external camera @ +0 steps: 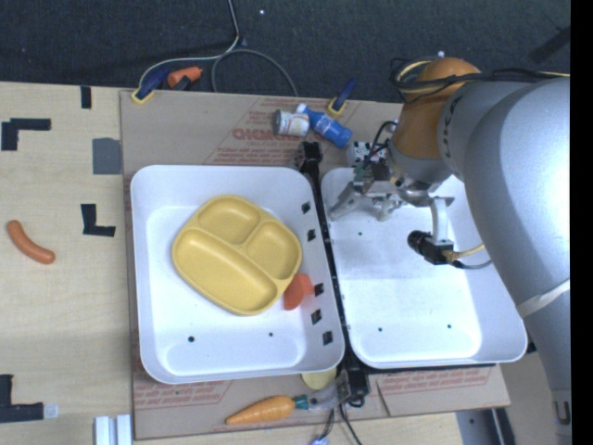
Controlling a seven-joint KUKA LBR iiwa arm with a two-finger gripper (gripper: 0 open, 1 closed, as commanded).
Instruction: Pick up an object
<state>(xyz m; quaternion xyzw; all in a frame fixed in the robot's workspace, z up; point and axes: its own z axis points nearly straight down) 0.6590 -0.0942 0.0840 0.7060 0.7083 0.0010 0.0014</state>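
A yellow divided plate [239, 251] lies in the left bin [157, 341]. A small orange-red piece [296, 291] rests against the plate's right edge. My gripper [363, 208] hangs low over the far left corner of the right bin [417, 341], close to the wall between the bins. Its fingers [341, 203] are spread apart with nothing between them, so it is open. The grey arm with its orange band [428, 109] comes in from the upper right.
On the bench outside the bins lie a carrot [262, 410] in front, a sausage [30, 242] far left, and a white and blue bottle [313, 123] behind. Clamps [167, 80] hold the cardboard's far edge.
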